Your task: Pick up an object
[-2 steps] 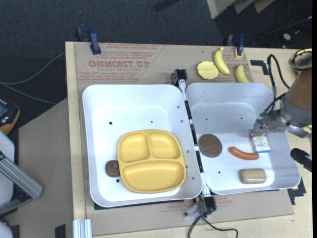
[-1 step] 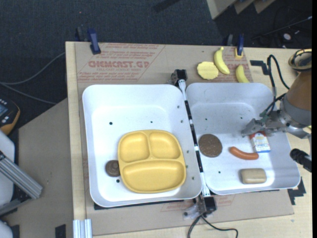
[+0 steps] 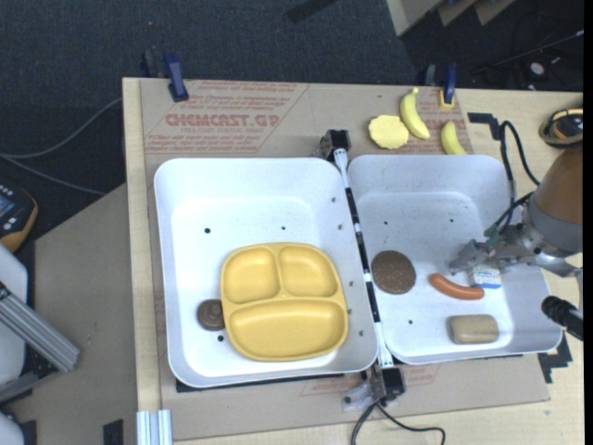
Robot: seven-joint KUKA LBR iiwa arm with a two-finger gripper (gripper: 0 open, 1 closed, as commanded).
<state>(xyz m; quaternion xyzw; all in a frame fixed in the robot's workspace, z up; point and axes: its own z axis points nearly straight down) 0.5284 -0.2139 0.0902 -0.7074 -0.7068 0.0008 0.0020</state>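
Watching: I have the one overhead view, arm entering from the right over the right bin [image 3: 435, 179].
Gripper: the gripper [image 3: 477, 265] sits low in the right bin, just above and beside the sausage's right end.
Fingers: I cannot tell whether they are released or clenched; the tips blur into a small blue-and-white scrap below them. I see nothing between them.
Sausage: the sausage [image 3: 456, 288] lies flat on the bin floor, nearest the gripper, so I judge it the likely target.
Tan block: a tan block [image 3: 473, 328] rests flat near the bin's front wall, just below the sausage, apart from it.
Brown disc: a brown disc [image 3: 394, 273] lies against the divider side of the right bin, left of the sausage.
Left bin: the left bin [image 3: 185, 193] carries a yellow divided plate [image 3: 282, 300] with a small brown round piece [image 3: 210, 315] tucked at its left edge.
Surface: two bananas [image 3: 414, 116] and a yellow lump [image 3: 388, 132] lie on the surface behind the bins, out of play.
Stage: approach, nothing lifted yet by my reading.
Risk: the sausage is round and low; it could roll away under pinching.
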